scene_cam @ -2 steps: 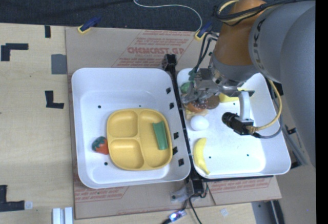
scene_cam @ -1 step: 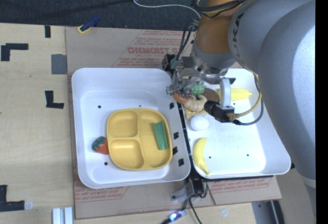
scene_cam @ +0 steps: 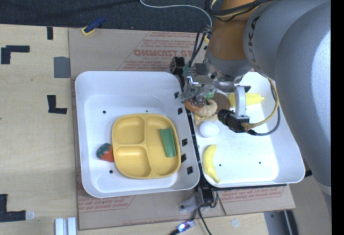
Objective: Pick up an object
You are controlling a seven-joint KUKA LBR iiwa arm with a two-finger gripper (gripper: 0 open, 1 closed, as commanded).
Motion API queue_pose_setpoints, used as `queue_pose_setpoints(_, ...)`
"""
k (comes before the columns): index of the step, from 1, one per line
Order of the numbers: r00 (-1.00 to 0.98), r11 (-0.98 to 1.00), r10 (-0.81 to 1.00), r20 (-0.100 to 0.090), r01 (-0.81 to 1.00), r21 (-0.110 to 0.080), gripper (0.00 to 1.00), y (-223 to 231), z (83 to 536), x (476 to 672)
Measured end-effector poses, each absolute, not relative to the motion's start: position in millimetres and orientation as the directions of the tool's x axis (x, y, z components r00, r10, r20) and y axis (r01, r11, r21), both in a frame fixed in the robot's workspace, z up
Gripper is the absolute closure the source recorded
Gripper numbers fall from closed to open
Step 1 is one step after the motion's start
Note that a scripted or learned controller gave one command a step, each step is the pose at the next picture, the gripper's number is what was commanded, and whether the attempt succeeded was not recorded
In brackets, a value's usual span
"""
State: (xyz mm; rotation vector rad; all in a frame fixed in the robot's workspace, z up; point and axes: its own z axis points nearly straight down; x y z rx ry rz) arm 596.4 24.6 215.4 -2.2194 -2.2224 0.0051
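Note:
My gripper (scene_cam: 201, 100) hangs low over the near-left part of the right bin (scene_cam: 269, 169), right above a tan, doughnut-like toy (scene_cam: 206, 109). A white egg (scene_cam: 208, 130) lies just below that toy. A yellow banana (scene_cam: 210, 163) rests at the bin's front left. A yellow corn-like piece (scene_cam: 248, 99) lies to the right of the gripper. In the left bin (scene_cam: 91, 94) sits a yellow divided plate (scene_cam: 141, 147) carrying a green stick (scene_cam: 169, 142). A red and green toy (scene_cam: 105, 152) lies beside the plate's left edge.
The grey arm with its orange band (scene_cam: 235, 24) covers the back and right of the right bin. Black cables loop around the wrist. A cardboard sheet (scene_cam: 140, 51) lies under both bins, and a blue and yellow peg (scene_cam: 92, 26) sits at its back left corner.

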Motion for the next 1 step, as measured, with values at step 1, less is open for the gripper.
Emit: queue_pose_setpoints(1, -0.001, 0.001, 1.000, -0.002, 1.000, -0.002, 1.00, 19.9, 214.1, 598.5)
